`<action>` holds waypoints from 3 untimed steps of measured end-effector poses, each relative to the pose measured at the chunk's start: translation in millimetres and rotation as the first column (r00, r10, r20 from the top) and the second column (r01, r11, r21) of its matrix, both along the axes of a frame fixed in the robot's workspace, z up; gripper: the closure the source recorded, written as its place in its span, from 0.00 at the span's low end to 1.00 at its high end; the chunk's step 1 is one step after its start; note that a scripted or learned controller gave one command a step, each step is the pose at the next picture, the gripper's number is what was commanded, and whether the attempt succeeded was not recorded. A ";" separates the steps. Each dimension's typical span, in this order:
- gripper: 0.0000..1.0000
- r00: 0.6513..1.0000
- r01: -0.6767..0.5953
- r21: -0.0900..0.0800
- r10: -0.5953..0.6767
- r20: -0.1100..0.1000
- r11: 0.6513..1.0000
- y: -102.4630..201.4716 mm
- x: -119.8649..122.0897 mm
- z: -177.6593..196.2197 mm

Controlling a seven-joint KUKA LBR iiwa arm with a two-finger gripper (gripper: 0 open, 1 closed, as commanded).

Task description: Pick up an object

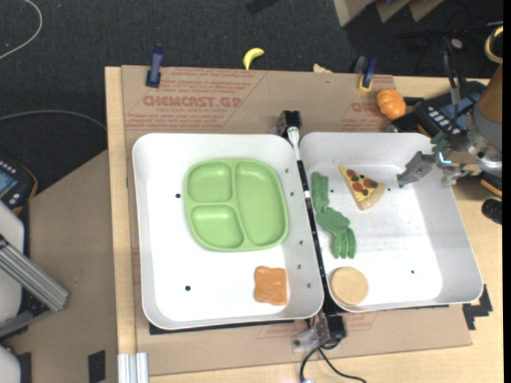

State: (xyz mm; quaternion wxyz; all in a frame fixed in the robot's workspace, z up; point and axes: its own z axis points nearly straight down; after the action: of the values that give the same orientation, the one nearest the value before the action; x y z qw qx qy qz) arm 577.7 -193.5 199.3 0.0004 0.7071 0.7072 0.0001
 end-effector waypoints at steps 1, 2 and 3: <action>0.00 1.000 -0.003 0.004 0.003 -0.008 1.000 35.9 -5.2 -121.0; 0.00 1.000 -0.006 0.004 0.006 -0.004 1.000 103.4 0.6 -114.7; 0.00 1.000 0.002 0.003 -0.002 -0.007 1.000 99.9 -53.4 -114.8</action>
State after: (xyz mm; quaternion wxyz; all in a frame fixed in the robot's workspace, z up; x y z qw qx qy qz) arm 524.3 -93.6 84.5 -0.0030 0.7078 0.7064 -0.0013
